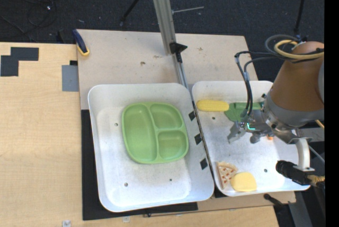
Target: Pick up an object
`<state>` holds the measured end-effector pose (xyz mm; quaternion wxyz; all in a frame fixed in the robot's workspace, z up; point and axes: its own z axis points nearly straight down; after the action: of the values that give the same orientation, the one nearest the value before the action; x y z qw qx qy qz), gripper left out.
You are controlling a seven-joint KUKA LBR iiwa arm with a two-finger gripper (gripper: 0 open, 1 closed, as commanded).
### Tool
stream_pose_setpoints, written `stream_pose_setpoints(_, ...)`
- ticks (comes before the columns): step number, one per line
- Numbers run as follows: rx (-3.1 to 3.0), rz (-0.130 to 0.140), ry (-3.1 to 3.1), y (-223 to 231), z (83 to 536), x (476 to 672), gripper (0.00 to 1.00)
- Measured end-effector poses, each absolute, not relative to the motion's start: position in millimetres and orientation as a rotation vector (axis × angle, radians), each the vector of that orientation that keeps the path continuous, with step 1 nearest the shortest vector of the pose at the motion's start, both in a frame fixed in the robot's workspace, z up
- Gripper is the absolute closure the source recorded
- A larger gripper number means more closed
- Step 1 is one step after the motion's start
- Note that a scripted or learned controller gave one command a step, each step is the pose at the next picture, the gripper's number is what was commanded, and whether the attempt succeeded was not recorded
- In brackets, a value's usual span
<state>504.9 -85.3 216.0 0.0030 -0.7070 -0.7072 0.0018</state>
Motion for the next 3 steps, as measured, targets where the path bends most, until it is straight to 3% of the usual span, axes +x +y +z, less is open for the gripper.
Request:
stream_pose_setpoints(1, -2.218, 0.003, -2.219, -85.4, 216.9, 505.4, 0.0)
stream_pose_setpoints(3, -2.22, 0.004, -2.216, -89.1, 93.1, 495.3, 0.0)
